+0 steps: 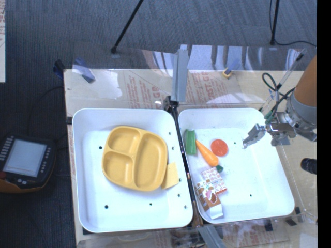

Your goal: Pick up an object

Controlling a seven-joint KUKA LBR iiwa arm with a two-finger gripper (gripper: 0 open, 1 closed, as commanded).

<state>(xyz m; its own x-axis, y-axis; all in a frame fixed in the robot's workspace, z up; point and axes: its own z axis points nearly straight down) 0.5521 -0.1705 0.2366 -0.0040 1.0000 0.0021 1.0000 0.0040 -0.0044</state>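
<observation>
In the right bin (269, 200) lie a green pod-shaped toy (190, 141), an orange carrot (207, 153) with a green stem end, a flat red-orange disc (219, 147) and a small printed carton (210, 189). My gripper (254, 135) hangs over the right bin's upper right part, to the right of the disc and apart from it. Nothing shows between its fingers.
The left bin (93, 211) holds a yellow divided plate (135, 157) and a yellow wedge (172, 175) at the plate's right edge. A metal post (180, 76) stands behind the seam between the bins. A handheld screen (23, 160) lies on the floor at left.
</observation>
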